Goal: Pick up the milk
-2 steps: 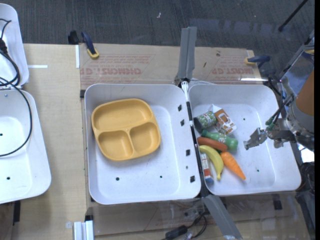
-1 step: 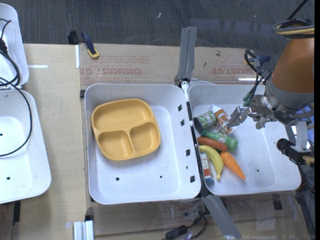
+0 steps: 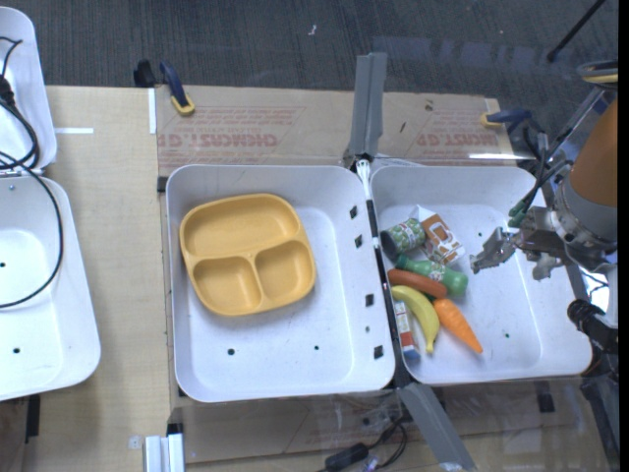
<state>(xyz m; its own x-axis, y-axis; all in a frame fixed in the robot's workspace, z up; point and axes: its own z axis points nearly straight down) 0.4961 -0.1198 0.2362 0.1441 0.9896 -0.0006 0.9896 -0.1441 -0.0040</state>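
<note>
The milk (image 3: 439, 236) is a small white carton with orange print, lying in the upper left of the right bin (image 3: 521, 347). It touches a green can (image 3: 405, 234) on its left. My gripper (image 3: 511, 260) hovers over the same bin, to the right of the milk and apart from it. Its fingers are spread, one fingertip (image 3: 484, 257) pointing toward the carton, and nothing sits between them. The grey arm with its orange band (image 3: 600, 170) comes in from the right edge.
Below the milk lie a green bottle (image 3: 439, 275), a sausage (image 3: 418, 283), a banana (image 3: 421, 315), a carrot (image 3: 458, 325) and a tube (image 3: 401, 328). The left bin (image 3: 197, 362) holds a yellow divided plate (image 3: 248, 253).
</note>
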